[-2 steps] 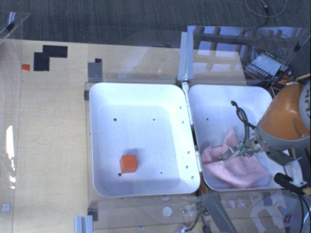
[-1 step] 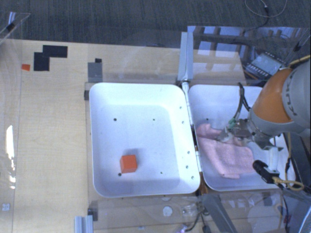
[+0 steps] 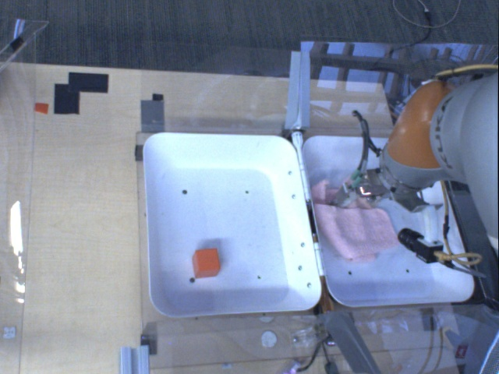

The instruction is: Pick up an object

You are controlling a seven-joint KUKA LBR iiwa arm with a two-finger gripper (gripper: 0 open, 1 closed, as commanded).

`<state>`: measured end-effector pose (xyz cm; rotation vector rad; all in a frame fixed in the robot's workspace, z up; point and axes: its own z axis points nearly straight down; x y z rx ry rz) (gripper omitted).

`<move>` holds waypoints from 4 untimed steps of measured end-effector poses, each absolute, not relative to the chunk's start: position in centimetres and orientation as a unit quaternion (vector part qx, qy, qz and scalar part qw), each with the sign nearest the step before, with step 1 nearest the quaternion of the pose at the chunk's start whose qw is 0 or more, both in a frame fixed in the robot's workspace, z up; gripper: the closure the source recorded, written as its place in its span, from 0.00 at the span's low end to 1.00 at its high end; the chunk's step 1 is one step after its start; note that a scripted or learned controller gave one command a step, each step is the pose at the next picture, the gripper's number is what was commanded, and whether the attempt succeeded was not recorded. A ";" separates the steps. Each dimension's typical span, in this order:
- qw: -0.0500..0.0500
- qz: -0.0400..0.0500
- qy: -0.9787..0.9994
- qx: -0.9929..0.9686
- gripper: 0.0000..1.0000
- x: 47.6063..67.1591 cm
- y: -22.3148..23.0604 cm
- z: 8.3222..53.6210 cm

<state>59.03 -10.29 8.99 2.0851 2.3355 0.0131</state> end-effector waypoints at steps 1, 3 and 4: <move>0.003 0.002 0.771 0.637 0.00 67.1 -10.7 8.9; 0.009 0.004 0.800 0.600 0.00 51.3 -10.9 9.1; 0.007 0.004 0.737 0.676 0.00 54.6 -9.5 9.0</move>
